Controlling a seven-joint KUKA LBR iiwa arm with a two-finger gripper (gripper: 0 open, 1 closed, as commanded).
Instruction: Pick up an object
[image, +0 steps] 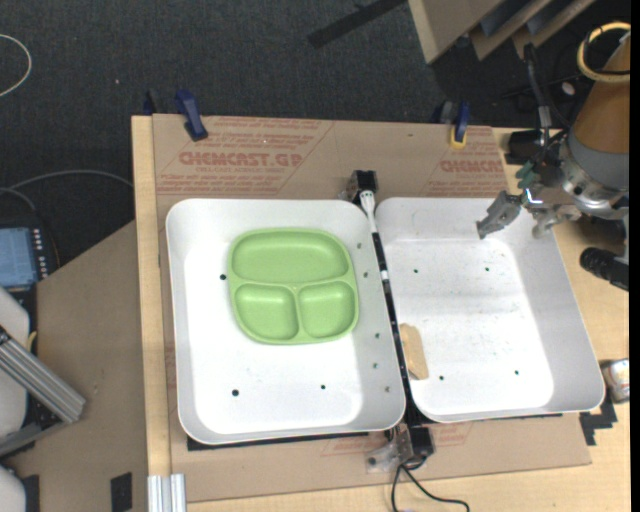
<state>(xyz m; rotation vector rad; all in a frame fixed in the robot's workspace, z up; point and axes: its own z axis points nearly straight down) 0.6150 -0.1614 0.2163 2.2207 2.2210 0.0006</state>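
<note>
Dark carpet around a cardboard-topped worktop (250, 150) — two white bins side by side. Green tray (294, 285) lies flat in the left bin (200, 400), three compartments, upper half. Likely light, stiff, slick plastic; take it by a raised rim or divider wall, not the flat floor. Your hand (515, 212) hovers over the right bin's (540, 390) far corner — fingers apart, holding nothing.

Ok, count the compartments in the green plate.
3. The green plate in the left bin has one wide compartment along its far side and two smaller ones side by side along its near side.
</note>
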